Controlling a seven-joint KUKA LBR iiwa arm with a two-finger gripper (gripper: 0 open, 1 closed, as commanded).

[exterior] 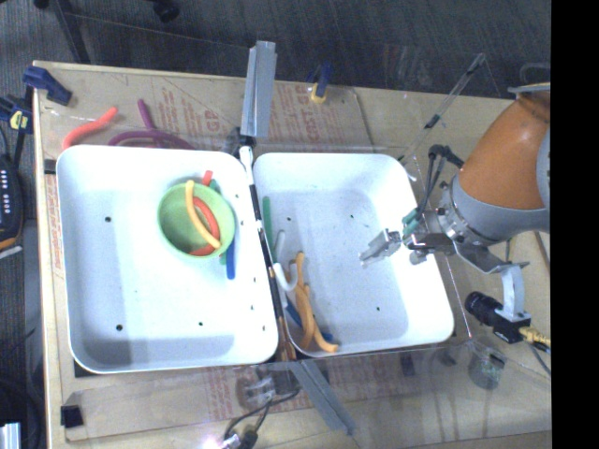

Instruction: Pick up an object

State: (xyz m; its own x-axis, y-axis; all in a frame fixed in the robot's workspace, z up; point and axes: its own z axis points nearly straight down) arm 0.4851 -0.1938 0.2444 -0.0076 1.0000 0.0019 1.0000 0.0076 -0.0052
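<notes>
My gripper (379, 247) hangs over the right half of the right bin (348, 299), above bare white floor, with nothing visibly in it. Loose objects lie along this bin's left wall: a green stick (266, 215), a yellow-orange curved piece (312, 321) and a blue piece (293, 314) under it. They are well to the left of the gripper. In the left bin (122, 279) a green bowl (187, 223) holds a yellow strip (201, 215) and a red piece (208, 227). A blue stick (230, 265) lies at the bowl's lower right.
A grey metal bar (257, 87) rises behind the gap between the bins. A red tube (89, 127) and a purple hose (150, 138) lie on the bench behind the left bin. A blue clamp (321, 80) sits at the back edge. The arm's orange band (510, 157) is at the right.
</notes>
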